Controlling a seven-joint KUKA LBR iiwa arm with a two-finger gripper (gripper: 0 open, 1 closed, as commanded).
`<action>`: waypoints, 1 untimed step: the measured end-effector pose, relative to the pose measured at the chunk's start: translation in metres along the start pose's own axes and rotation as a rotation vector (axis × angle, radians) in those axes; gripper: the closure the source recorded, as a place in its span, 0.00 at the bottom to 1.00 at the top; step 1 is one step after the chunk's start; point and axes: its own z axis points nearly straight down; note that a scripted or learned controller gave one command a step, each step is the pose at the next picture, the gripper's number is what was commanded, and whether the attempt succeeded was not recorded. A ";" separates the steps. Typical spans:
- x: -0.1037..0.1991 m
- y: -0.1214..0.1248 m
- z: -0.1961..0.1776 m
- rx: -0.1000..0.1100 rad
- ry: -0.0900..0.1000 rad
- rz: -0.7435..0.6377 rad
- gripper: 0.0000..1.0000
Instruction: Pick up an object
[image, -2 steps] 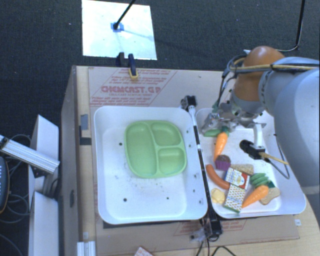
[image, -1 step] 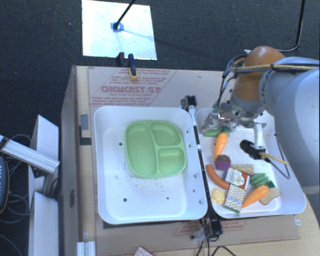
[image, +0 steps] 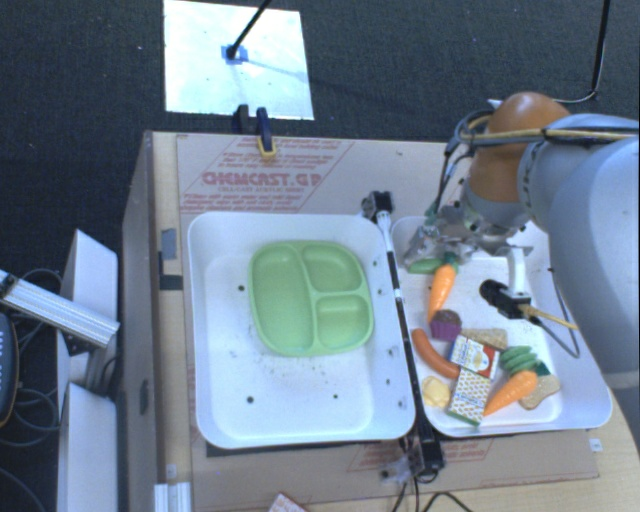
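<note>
Carrot (image: 441, 287) lies in the right bin (image: 590, 400), just beneath the gripper (image: 437, 247); whether its fingers are apart, I cannot tell.

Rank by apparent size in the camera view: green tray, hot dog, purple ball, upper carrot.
1. green tray
2. upper carrot and hot dog, too alike to rank
3. purple ball

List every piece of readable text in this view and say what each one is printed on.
"CHEMCAST GP", red letters on the brown board behind the bins; the smaller red lines above and below it are too blurred to read.
Print on the two small cartons in the right bin: too small to read.
</note>
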 end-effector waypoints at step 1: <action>0.000 0.001 -0.011 -0.003 0.000 -0.002 1.00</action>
